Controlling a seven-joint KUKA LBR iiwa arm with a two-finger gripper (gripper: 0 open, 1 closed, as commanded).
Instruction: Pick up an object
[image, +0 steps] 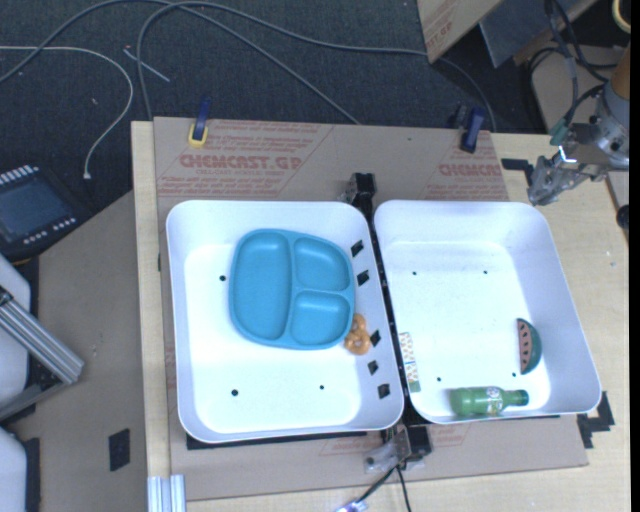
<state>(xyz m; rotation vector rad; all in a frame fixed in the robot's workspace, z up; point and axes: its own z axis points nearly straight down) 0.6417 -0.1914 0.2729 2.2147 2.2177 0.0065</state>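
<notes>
The job is just getting going. The claw (548, 182) is hanging up by the far right corner of the desk (300, 150), outside the right bin (560, 260), and it is too small and blurry to tell how it is set. Nothing is showing in its grip, so I am thinking the picking step is not yet done. There are a few things to choose from. In the right bin, a green bottle (486, 401) is lying on its side near the front wall, and a watermelon slice (527, 345) is lying close to the right wall, a little behind the bottle. In the left bin (200, 380), a blue plate (292, 288) with three sections is lying flat in the middle, and a small orange-brown thing (358, 337) is sitting just beside the plate's front right corner, maybe touching it. I cannot tell what that little thing is. The closest things to the claw are the ones in the right bin, so I am guessing one of those is the easy choice. For the next move, the claw is needing to swing over the bin, line up above the bottle or the slice, and go down with room on both sides. The bottle is round, so it might roll away. The slice is close to the wall, so there is little room there.
</notes>
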